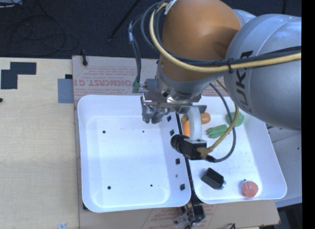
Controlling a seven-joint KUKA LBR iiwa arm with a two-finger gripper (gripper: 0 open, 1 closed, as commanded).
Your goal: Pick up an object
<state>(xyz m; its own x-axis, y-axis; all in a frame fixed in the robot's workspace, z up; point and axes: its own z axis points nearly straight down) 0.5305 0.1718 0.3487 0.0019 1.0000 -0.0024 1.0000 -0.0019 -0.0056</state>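
My gripper (153, 114) hangs under the big orange wrist band, over the back right corner of the left bin (93, 124), close to the divider between the bins. Nothing shows between its tips. In the right bin (275, 174) an orange object (203, 118) lies at the back, partly hidden by the wrist. Just right of it lies a green object (217, 131). A black block (212, 179) rests near the front, and a pinkish-red ball (249, 189) sits at the front right corner.
The arm's grey body covers the back right of the right bin. Cardboard with red print (106, 82) lies under both bins. A pale wooden bench top (34, 144) stretches to the left, with dark patches at its far edge.
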